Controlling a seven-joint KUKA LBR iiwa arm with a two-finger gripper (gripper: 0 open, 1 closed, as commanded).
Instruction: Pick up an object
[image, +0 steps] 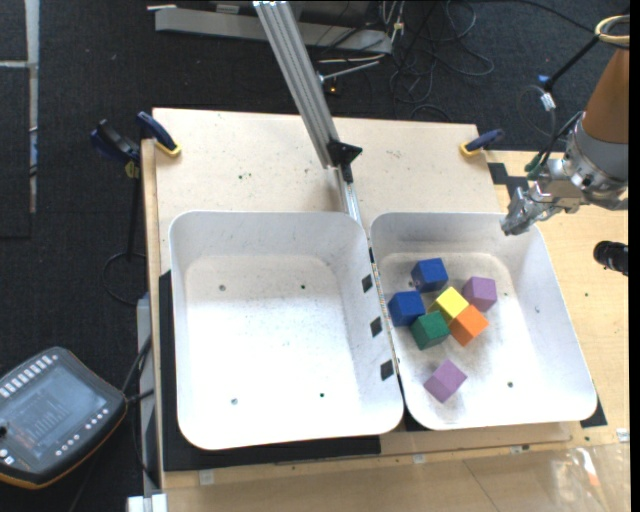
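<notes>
Nothing is picked up yet: the pincer (517, 222) hangs at the right bin's (560, 330) upper right rim, its opening impossible to tell, while the blocks (447, 305) lie clustered mid-bin.

Two white bins (270, 250) sit on a pale, dark-speckled counter (260, 150). The right bin (555, 330) holds two blue cubes (429, 273), two purple cubes (445, 381), a yellow cube (452, 301), an orange cube (469, 323) and a green cube (431, 329). The arm (605, 120) is grey with an orange band.
</notes>
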